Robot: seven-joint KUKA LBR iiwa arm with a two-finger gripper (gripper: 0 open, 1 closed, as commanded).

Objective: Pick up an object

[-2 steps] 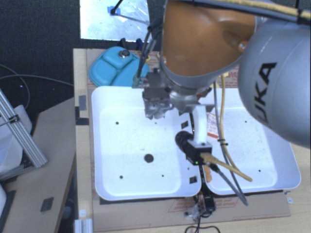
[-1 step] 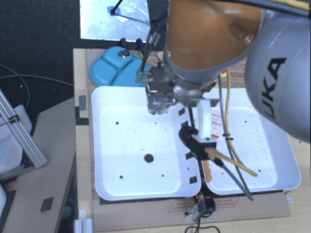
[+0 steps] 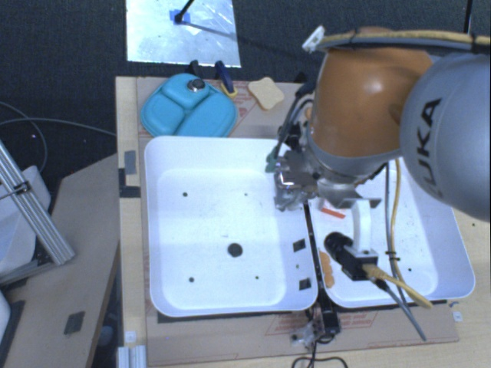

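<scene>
My gripper (image 3: 287, 192) hangs low over the divider between the two white bins, at the right wall of the left bin (image 3: 165, 205). Its body hides whatever lies beneath it. A small black disc (image 3: 235, 249) lies on the left bin's floor, to the lower left of the gripper and well apart from it. In the right bin (image 3: 453, 271), a thin red-orange strip (image 3: 332, 212) lies just right of the gripper. A tan-orange piece (image 3: 325, 267) rests near the divider, further toward the front. The arm covers most of the right bin.
Behind the bins sit a blue compartment tray (image 3: 188, 107), a tan bread-shaped piece (image 3: 266, 92) and a blue-handled tool (image 3: 225, 76). A shiny sheet (image 3: 180, 21) lies beyond them. Two small black squares (image 3: 299, 246) mark the left bin's right wall.
</scene>
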